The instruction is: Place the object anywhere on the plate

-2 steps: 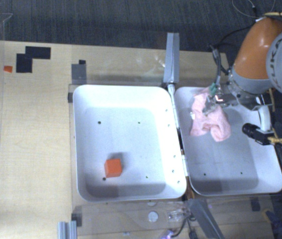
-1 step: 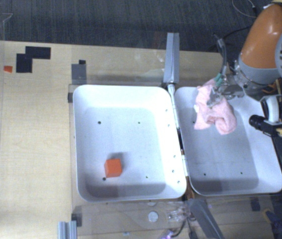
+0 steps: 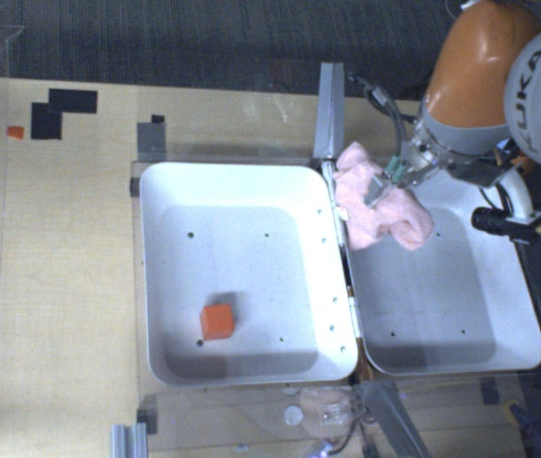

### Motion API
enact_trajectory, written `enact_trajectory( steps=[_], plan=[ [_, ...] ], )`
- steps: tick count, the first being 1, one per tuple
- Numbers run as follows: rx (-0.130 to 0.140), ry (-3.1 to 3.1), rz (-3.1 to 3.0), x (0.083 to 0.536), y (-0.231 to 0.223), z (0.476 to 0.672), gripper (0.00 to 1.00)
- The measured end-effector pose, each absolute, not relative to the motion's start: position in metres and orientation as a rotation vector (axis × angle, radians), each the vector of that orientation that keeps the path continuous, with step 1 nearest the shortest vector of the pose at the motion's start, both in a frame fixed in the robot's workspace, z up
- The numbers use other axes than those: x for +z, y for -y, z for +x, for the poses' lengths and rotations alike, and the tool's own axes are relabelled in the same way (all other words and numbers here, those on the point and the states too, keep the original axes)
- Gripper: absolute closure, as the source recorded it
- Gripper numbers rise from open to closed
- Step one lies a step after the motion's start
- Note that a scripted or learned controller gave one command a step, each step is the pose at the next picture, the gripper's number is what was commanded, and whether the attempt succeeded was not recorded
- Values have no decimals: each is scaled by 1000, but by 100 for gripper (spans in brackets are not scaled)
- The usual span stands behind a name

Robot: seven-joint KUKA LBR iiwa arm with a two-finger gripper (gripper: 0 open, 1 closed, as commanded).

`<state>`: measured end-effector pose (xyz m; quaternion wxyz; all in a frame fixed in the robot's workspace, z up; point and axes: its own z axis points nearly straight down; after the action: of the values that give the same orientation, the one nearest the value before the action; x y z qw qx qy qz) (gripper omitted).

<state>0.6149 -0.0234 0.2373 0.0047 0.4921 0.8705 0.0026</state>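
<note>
My hand (image 3: 391,176) sits over the far left corner of the right bin (image 3: 461,294), and its fingers are pinched into a pink cloth (image 3: 377,208), so I am gripping that cloth. The cloth is crumpled and soft, bunched beneath my fingertips; one fold lies against the divider where the two bins meet, and another lobe trails toward the middle of the right bin. I cannot tell whether the cloth is lifted clear of the bin floor or resting on it.

My arm comes in from the right, and its orange band (image 3: 475,60) shows above the wrist, with black cables looping beside it.

The left bin (image 3: 241,218) holds a small orange block (image 3: 218,322) near its front left part, well apart from my hand and the cloth.

On the wooden surface (image 3: 60,284) beyond the left bin lie black flat pieces (image 3: 60,111) and a tiny orange marker (image 3: 15,133) beside them.
</note>
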Motion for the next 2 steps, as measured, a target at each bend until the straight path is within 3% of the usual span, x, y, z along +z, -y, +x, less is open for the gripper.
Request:
enact_trajectory(
  steps=[2],
  plan=[
    [6, -3112, 351, 231, -74, 621, 100]
  ],
)
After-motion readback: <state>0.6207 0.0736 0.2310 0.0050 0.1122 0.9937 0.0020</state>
